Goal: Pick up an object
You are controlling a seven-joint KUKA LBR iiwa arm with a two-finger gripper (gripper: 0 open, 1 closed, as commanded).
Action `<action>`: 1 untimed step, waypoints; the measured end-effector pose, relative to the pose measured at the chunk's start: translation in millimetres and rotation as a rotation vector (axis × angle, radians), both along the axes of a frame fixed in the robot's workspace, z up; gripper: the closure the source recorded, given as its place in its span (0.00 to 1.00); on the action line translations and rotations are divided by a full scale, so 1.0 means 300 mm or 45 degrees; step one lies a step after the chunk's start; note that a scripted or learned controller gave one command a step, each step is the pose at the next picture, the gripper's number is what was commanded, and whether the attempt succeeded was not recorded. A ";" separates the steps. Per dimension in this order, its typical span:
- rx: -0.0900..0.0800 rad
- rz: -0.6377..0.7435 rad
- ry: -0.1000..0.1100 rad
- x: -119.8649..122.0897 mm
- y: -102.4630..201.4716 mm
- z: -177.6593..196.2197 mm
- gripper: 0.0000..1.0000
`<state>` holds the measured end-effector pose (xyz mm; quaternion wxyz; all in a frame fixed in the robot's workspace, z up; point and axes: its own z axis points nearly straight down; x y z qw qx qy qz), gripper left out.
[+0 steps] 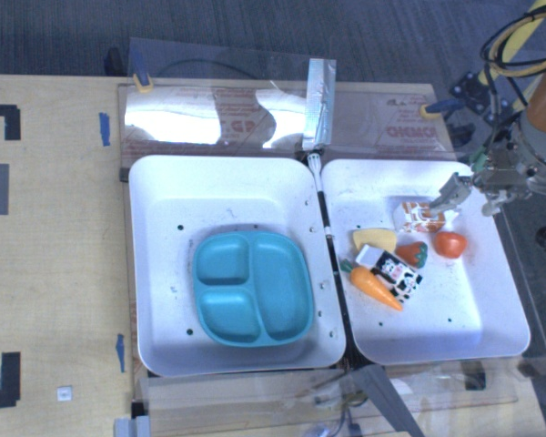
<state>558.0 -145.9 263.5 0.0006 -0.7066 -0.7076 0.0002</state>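
Note:
The right bin (455,321) holds a cluster of small objects. A red tomato (449,244) lies nearest the gripper. Beside it are a white and orange packet (417,215), a yellow piece (375,239), an orange carrot (375,287), a black and white box (397,273) and a small orange and green item (413,253). My gripper (466,205) hangs over the bin's upper right part, just above the packet and the tomato. Its two fingers stand apart, open, with nothing between them.
The left bin (164,208) holds a blue divided plate (253,287). A ridge (326,235) separates the two bins. A clear taped panel (255,116) stands behind them. Yellow and black cables (519,39) hang at the upper right by the arm.

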 end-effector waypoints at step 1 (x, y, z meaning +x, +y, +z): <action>0.003 -0.190 0.013 0.105 -0.175 -0.514 0.00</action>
